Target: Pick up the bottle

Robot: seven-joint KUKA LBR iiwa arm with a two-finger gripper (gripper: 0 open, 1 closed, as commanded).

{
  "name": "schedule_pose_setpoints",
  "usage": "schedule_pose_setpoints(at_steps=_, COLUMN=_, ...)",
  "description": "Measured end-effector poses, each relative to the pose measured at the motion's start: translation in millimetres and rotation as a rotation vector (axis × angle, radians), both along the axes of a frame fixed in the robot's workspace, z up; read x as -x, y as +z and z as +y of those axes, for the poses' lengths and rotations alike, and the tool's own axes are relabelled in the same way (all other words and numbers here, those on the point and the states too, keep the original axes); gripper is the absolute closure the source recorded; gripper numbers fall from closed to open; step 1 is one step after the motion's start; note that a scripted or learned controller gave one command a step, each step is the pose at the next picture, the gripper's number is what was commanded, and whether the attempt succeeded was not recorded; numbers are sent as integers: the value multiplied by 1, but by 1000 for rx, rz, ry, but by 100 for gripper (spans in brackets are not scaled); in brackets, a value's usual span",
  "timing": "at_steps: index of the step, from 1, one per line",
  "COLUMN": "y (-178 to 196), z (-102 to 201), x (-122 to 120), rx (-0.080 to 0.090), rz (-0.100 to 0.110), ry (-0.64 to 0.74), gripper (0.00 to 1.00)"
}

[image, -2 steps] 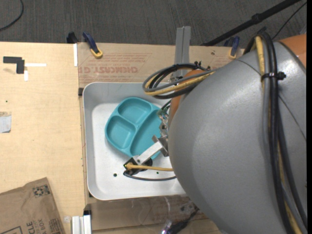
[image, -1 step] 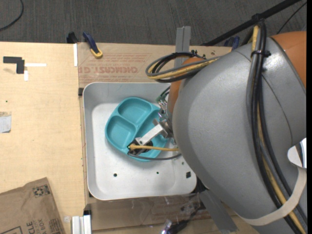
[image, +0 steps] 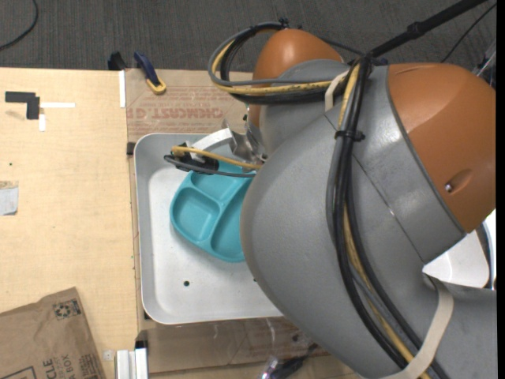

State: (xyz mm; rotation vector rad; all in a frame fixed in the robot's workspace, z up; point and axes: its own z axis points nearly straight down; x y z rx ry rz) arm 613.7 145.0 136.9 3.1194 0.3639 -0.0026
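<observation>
A bulky grey arm (image: 355,235) with orange caps reaches in from 3 o'clock and covers the right half of the scene. Beneath it a white bin (image: 170,290) sits beside a pale wooden counter (image: 63,212) at 9 o'clock. A teal divided tray (image: 207,215) lies in the bin toward 1 o'clock, partly under the arm. The arm hides the jaws, so their state cannot be told, nor where the bottle is

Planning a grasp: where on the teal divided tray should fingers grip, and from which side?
Take the teal tray by its raised rim, at the uncovered edge toward the view's left, from above, likely: the arm hides the other side.
</observation>
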Motion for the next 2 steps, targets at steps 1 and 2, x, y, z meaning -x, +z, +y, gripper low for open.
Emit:
schedule_pose_setpoints(at_steps=1, y=71, z=83, x=57, rx=1, rz=0, ry=-5, gripper=0)
schedule_pose_setpoints(at_steps=2, y=-27, z=80, x=129, rx=5, rz=5, ry=-21, gripper=0)
